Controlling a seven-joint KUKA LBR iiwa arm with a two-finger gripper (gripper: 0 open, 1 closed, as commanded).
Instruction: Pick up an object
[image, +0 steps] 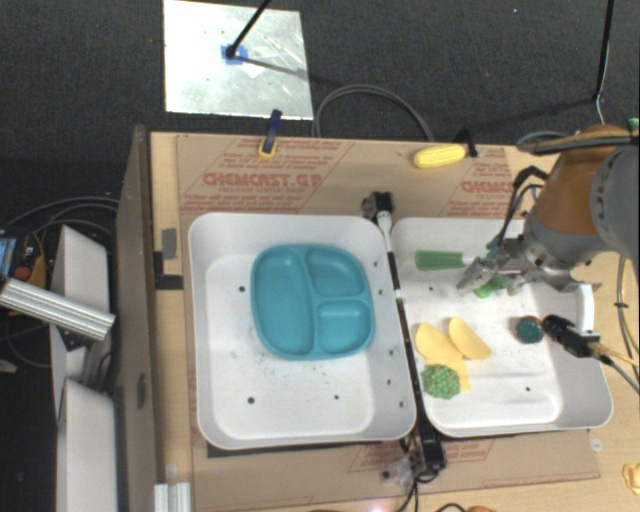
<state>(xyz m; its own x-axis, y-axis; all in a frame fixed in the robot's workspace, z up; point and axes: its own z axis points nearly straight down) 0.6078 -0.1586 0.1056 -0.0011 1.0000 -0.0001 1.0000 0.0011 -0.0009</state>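
Note:
My gripper (489, 277) is low over the back of the right bin (570, 400), open, with its fingers spread. A small green object (489, 290) lies on the bin floor right beneath them, partly hidden by the fingers. A green cylinder (438, 260) lies just to the left of the gripper. A dark teal round object (528, 329) sits to the gripper's front right. Two yellow pieces (450, 342) and a green bumpy ball (441, 380) lie nearer the front left of that bin.
The left bin (225, 400) holds a teal divided plate (312, 302). The wall between the two bins runs close to the green cylinder. A yellow object (438, 155) lies on the cardboard behind the right bin.

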